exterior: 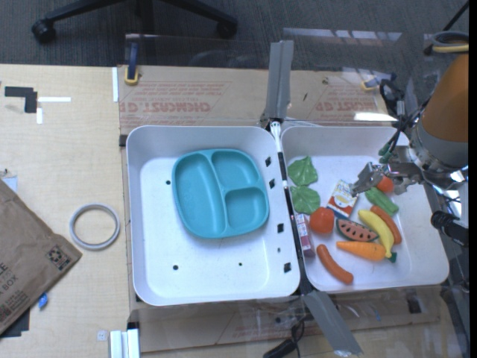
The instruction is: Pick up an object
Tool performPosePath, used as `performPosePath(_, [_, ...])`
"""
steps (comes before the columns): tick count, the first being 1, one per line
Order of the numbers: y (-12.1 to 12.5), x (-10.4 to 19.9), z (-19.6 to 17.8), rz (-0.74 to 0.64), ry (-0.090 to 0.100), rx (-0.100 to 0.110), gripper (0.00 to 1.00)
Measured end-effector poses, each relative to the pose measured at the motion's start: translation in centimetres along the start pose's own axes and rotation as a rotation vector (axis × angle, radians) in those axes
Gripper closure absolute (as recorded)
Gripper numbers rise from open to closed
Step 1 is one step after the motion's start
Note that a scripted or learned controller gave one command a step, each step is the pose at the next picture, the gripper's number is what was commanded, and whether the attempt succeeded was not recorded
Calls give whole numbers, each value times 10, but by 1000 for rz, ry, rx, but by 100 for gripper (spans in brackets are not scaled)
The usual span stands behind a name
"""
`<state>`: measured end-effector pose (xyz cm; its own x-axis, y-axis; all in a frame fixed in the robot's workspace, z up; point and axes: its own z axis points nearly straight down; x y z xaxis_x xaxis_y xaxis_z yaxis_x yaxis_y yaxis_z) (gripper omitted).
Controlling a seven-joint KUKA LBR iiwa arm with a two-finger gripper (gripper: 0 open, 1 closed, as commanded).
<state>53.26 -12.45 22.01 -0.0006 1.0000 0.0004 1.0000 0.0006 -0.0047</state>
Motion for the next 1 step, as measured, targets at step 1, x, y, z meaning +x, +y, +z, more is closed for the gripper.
performPosePath(1, [0,20,83,-226,0,-1,0])
